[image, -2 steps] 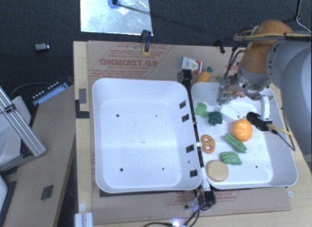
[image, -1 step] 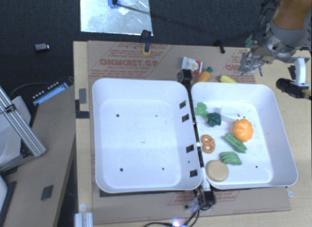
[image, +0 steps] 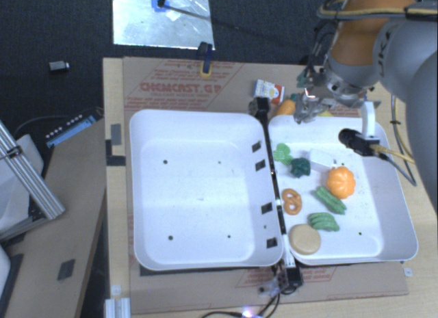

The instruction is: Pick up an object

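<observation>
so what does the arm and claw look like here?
Arm: grey rounded casing with a bulbous orange band above the wrist; thin cables loop over it. Below sits a metallic grey claw. A white bracket with a black cylindrical piece hangs off the side.

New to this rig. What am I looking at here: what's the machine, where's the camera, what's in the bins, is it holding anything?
One camera, fixed above the bench, looks down at a slant on two shallow white bins side by side. The grey machine with the orange band is a robot arm reaching in from the right; its tool hangs over the far edge of the right bin. I can't make out anything held in it. The right bin holds small toy foods: an orange pumpkin-like piece, a pretzel, two green ridged pieces, a tan round piece, and green bits near the divider. The left bin sits beside it.
</observation>
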`<state>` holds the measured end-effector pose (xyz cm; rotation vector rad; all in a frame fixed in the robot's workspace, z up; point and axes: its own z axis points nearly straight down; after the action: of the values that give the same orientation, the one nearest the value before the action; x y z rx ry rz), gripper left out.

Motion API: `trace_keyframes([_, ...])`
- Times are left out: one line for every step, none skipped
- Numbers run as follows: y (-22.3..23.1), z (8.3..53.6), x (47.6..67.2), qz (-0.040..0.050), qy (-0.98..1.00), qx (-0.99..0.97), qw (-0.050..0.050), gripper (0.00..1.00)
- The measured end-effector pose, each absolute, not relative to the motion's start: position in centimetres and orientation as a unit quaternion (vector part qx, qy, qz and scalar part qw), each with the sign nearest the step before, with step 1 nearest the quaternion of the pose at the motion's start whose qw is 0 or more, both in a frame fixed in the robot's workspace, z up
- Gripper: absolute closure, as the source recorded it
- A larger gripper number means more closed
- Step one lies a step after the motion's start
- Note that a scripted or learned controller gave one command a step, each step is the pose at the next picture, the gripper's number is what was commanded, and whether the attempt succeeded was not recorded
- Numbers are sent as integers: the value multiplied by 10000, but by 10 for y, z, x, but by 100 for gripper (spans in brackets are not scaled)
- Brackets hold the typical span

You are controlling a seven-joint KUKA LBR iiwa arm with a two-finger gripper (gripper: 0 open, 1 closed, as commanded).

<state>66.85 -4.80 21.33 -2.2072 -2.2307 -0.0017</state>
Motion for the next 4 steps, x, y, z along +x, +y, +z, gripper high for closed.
trace_keyframes([9, 202, 669, -11, -7104, -7038, 4, 100])
trace_keyframes([46, 231, 669, -26, -7101, -7041, -9, 100])
trace_keyframes([88, 231, 669, -17, -7100, -7042, -2, 100])
trace_keyframes([142, 261, 669, -30, -7104, -7038, -7, 100])
